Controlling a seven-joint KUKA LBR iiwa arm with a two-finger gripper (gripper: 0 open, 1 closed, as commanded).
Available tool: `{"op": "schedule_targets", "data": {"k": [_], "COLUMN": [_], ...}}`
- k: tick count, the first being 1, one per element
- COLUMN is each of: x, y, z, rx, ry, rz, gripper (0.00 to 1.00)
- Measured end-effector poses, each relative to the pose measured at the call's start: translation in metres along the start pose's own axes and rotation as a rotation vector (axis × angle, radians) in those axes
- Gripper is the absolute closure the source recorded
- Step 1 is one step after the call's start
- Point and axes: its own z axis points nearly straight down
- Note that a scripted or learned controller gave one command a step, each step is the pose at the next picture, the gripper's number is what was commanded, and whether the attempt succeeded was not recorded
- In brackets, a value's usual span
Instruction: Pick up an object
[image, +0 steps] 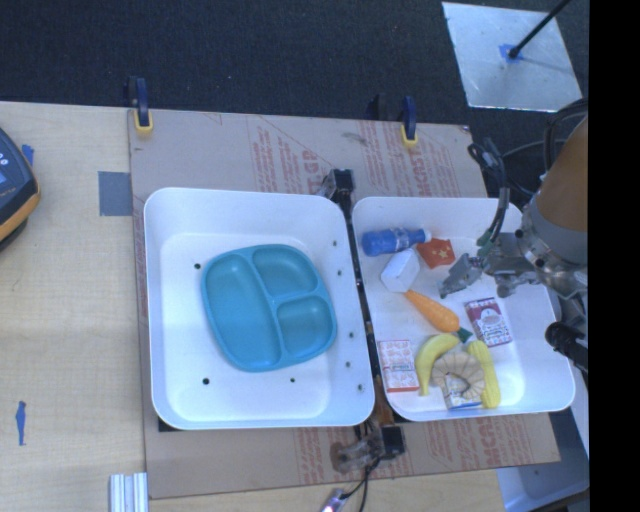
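Observation:
The right bin (540, 400) holds several small items: a blue bottle (392, 241), a white block (400, 270), a small red box (437, 253), an orange carrot (434, 311), a yellow banana (436, 357) and a red-and-white packet (488, 322). My gripper (483, 281) hangs over the right half of this bin, just above the packet and to the right of the red box. Its grey fingers (460, 277) are spread apart, open, with nothing between them.
A blue divided plate (268, 306) lies in the left bin (170, 380). A flat printed card (398, 365) and another packet (461, 385) lie near the banana. The arm's body (565, 200) and cables stand over the right bin's far right edge.

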Motion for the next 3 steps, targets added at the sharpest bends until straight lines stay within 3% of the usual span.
{"op": "schedule_targets", "data": {"k": [1, 2, 3], "x": [0.023, 0.022, 0.022], "y": [0.043, 0.043, 0.043], "z": [0.116, 0.104, 0.104], "rx": [0.003, 0.002, 0.002], "ry": [-0.001, -0.003, -0.003], "rz": [-0.001, -0.003, -0.003], "gripper": [0.00, 1.00, 0.00]}}
